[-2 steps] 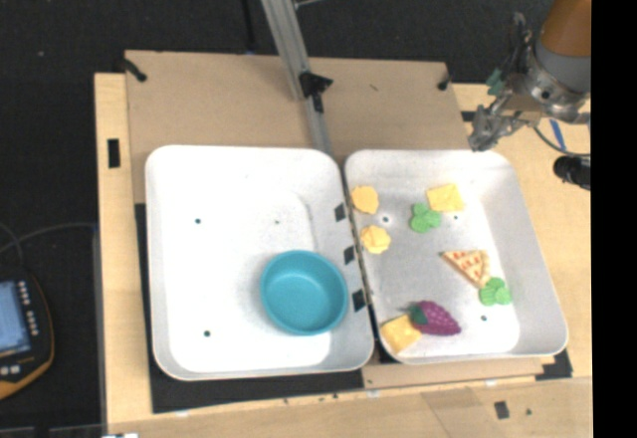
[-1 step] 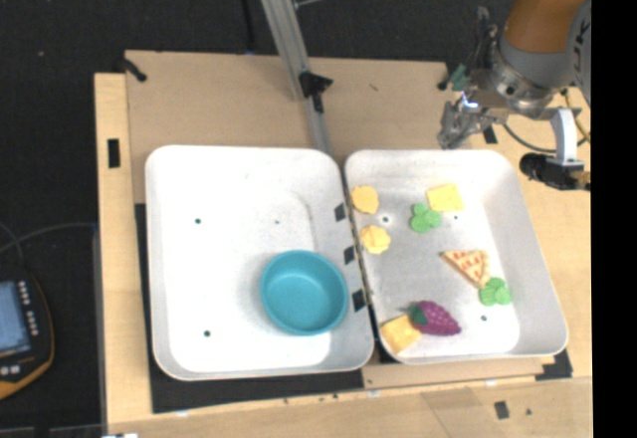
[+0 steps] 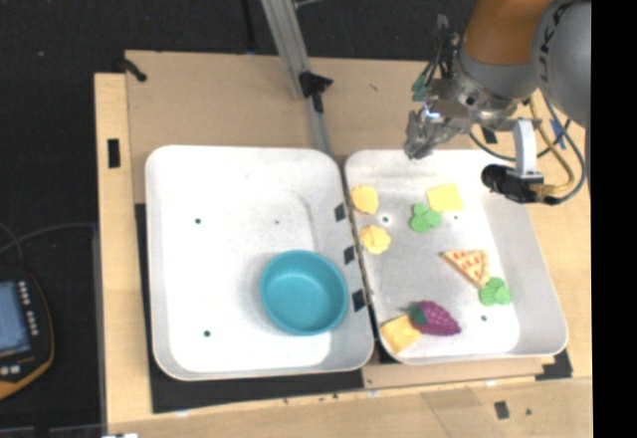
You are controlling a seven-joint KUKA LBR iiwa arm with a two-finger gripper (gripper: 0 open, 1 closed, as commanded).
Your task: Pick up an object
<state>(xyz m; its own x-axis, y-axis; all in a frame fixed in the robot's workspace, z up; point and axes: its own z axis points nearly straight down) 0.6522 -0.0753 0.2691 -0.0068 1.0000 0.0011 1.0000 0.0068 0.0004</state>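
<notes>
- The arm reaches in from the upper right, its orange band above the wrist, and the tool [image 3: 422,142] hangs over the far rim of the right bin [image 3: 532,272].
- Whether the tool is spread or pressed together cannot be told; nothing shows between its tips.
- The pizza slice [image 3: 467,264] lies flat in the right bin, well apart from the tool, long axis slanting from upper left to lower right.
- It is an orange wedge with red spots, just beside a green piece [image 3: 495,293].
- A blue bowl [image 3: 303,292] sits in the left bin [image 3: 199,257].
</notes>
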